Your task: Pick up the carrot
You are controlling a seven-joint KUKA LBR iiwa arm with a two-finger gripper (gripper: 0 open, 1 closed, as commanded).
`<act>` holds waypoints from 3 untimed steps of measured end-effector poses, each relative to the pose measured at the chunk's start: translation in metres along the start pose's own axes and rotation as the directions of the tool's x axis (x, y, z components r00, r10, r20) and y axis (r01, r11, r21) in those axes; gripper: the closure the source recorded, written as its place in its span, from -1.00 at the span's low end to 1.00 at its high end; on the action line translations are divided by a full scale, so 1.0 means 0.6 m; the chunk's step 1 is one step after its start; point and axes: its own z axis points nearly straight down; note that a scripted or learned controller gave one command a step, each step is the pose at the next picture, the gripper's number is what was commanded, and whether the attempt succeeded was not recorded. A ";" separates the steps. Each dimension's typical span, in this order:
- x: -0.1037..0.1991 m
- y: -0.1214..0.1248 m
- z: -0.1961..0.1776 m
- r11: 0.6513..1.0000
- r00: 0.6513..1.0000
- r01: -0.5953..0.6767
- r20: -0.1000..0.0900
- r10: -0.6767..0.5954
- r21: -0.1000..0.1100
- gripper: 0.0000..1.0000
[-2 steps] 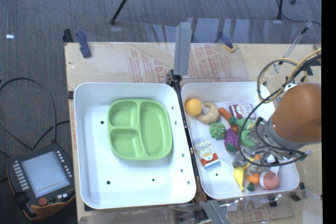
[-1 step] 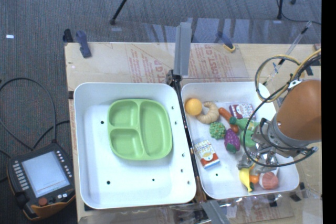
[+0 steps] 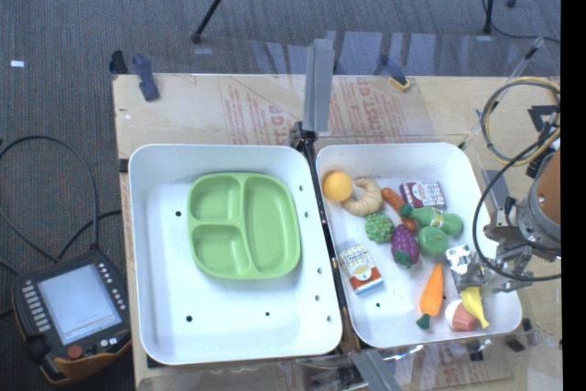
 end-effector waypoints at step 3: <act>-0.226 -0.024 -0.184 0.864 0.864 -0.503 0.007 0.503 0.008 1.00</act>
